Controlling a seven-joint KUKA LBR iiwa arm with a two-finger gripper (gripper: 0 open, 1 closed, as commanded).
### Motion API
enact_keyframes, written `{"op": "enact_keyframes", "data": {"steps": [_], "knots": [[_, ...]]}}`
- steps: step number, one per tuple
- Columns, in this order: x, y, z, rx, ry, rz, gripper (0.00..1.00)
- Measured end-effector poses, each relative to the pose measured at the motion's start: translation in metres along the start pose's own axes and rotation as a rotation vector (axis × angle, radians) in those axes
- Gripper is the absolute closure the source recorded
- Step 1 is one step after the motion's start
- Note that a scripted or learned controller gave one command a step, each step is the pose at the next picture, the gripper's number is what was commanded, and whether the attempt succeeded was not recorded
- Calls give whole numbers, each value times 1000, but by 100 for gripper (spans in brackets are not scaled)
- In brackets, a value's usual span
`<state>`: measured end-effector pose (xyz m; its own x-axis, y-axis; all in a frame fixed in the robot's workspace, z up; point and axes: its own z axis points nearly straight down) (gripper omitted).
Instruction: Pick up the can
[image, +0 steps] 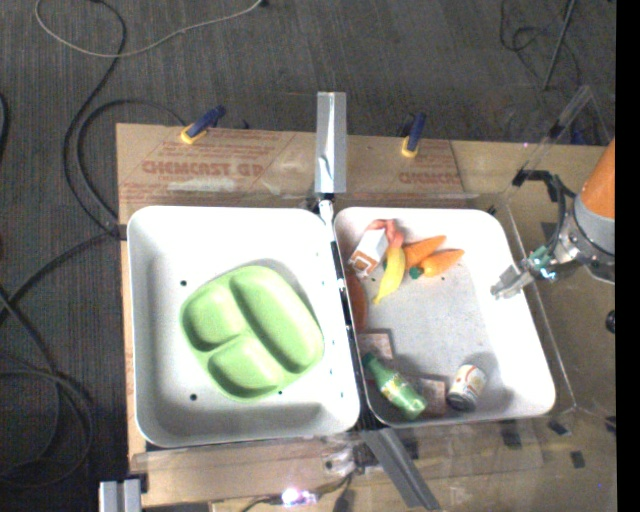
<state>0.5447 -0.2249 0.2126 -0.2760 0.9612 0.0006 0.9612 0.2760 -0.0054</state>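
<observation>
A brown board-like surface (250, 165) is carrying two shallow white bins side by side, seen from above at a slant. The left bin (160, 240), smooth white plastic with rounded corners, is holding a glossy light-green divided tray (252, 331) with three rounded compartments, sitting at an angle near its middle. The right bin (500, 340), the same shape and material, is holding the smaller things. At its far-left corner, a yellow banana (391, 275), two orange carrots (434, 255) and a small white and orange carton (368, 252) are lying clustered together, touching. Along its near edge, a green bottle (394, 387) is lying on its side near the near-left corner. The can (466, 386) is resting close to the bin's near edge, toward the near-right corner, just right of the bottle. It is a short cylinder, lying tilted, its pale round end facing up and toward the bin's right edge, its long axis running from that end down toward the near-left. The gripper (510, 284), grey metal on the arm's wrist, is hovering over the right edge of the right bin, well apart from the can; whether it is open or closed cannot be told.
</observation>
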Motion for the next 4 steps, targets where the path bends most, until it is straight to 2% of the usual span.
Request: {"op": "enact_keyframes", "data": {"steps": [1, 2, 3, 4], "knots": [[0, 0, 0, 0, 0, 0, 0], [19, -49, 116, -6, 6, -7, 0], [18, -49, 111, -3, 7, -4, 100], [38, -41, 121, -15, -20, -130, 100]]}}
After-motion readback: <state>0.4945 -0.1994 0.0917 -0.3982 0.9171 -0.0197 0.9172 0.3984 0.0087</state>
